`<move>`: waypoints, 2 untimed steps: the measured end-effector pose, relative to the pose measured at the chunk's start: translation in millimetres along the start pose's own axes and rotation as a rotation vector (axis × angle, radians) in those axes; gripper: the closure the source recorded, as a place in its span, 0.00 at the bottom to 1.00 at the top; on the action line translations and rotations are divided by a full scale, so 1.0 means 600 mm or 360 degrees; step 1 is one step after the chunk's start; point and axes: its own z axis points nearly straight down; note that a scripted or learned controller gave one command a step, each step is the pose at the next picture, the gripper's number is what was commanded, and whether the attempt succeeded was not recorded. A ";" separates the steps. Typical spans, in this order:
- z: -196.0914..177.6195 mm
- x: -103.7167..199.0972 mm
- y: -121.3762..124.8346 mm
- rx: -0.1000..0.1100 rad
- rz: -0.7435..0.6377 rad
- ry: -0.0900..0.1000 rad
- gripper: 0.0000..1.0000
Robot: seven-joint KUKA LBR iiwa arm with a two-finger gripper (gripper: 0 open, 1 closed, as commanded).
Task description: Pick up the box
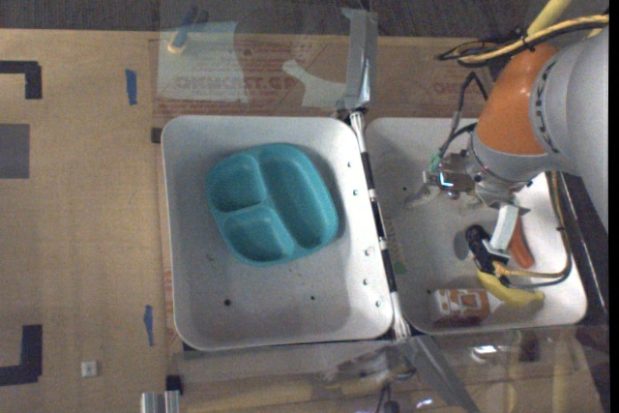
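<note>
The box (461,304) is small and brown-orange with a pale label. It lies flat near the front edge of the right bin (411,256). My gripper (427,195) hangs over the middle-left of that bin, pointing left. It is well behind the box and apart from it. Nothing shows in its grasp. The grey arm with its orange band (513,116) comes in from the right.
A teal divided plate (274,204) lies in the left bin (193,285). An orange elongated item (522,250) and a yellow item (513,292) lie in the right bin, just right of the box. A metal divider (375,227) separates the two bins.
</note>
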 end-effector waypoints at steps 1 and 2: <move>-0.017 -0.001 0.004 -0.0007 0.0000 -0.0003 1.00; -0.003 -0.033 -0.087 -0.0008 -0.0492 0.0002 1.00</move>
